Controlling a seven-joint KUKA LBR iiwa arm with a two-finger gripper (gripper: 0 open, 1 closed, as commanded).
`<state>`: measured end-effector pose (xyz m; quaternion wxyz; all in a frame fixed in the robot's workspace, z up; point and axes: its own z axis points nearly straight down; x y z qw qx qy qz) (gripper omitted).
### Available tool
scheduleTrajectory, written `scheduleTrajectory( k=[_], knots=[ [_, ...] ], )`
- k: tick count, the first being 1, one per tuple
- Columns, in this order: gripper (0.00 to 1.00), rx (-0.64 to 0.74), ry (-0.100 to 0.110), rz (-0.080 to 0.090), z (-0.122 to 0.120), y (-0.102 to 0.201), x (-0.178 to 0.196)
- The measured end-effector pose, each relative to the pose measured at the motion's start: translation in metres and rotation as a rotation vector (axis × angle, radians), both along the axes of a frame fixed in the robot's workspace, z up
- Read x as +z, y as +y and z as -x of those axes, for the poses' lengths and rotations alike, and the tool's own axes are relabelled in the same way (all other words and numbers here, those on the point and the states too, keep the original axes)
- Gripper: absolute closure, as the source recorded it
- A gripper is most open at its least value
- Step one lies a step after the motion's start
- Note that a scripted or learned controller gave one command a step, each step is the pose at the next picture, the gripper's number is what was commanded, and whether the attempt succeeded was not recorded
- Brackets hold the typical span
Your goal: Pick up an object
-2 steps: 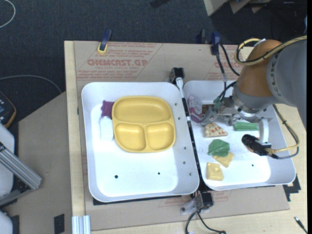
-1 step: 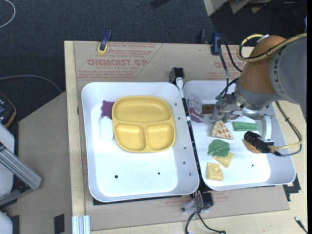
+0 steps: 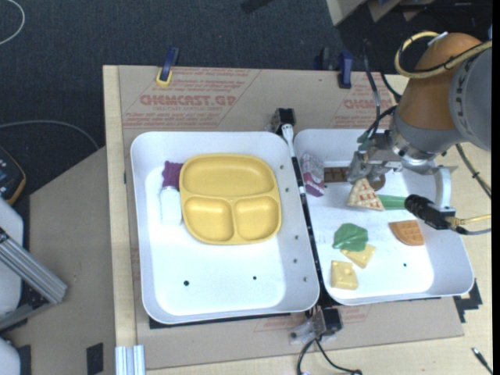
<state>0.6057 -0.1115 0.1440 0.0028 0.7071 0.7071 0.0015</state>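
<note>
My gripper (image 3: 367,170) hangs low over the back middle of the right bin (image 3: 445,276). Its tip is right above a tan triangular wedge (image 3: 365,196), which looks like a pizza slice. I cannot tell whether it touches the wedge. A green stick (image 3: 393,202) lies just right of the wedge and a brown block (image 3: 334,176) just left of the gripper. Nearer the front lie a green leaf (image 3: 349,235), two yellow cheese pieces (image 3: 344,275) and an orange cookie (image 3: 406,232).
The left bin (image 3: 219,291) holds a yellow divided tray (image 3: 230,196), with a purple piece (image 3: 171,173) and a white piece (image 3: 169,205) at its left. A pink and clear item (image 3: 312,175) leans on the right bin's left wall. A black part with a cable (image 3: 426,212) hangs near the cookie.
</note>
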Motion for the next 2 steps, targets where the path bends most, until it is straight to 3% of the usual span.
scheduleTrajectory(
  k=[2],
  knots=[
    [1.00, 0.001, -0.001, 0.000, -0.010, 0.001, 0.083]
  ],
)
